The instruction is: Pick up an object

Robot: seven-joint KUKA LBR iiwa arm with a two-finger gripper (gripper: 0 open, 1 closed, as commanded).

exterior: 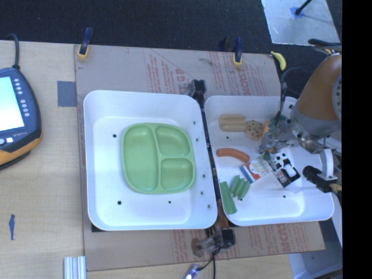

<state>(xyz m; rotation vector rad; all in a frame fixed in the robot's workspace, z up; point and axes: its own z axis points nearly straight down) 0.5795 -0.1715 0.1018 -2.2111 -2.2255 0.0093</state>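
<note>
I see the arm [318,95] coming in from the right, its gripper [278,137] low over the right bin [273,213] near the bin's middle. The fingers are lost in a tangle of dark parts and glare, so I cannot tell whether they are wide, narrow or closed on anything.

The things to pick all lie in that right bin. A tan, bread-like piece [232,122] sits near the far wall, with a speckled cookie [253,130] just beside it on the right. Below them lies an orange sausage [232,154]. A small red, white and blue packet [254,170] is next to a black-and-white patterned block [285,168], both close under the gripper. Green bean-like pieces [233,190] lie near the left wall, toward the front.

The left bin [99,156] holds a green divided plate [157,157], lying flat in its middle and well apart from the walls. The two bins touch along their inner edges, where black clips [198,88] hold them.

Open floor in the right bin is mostly at the front and front-right corner; the far-left corner is also bare. The packet and block crowd the space under the tool.

A handheld controller [16,115] rests on the bench at the left, partly cut off by the frame. The arm's far side is cut off too.
</note>
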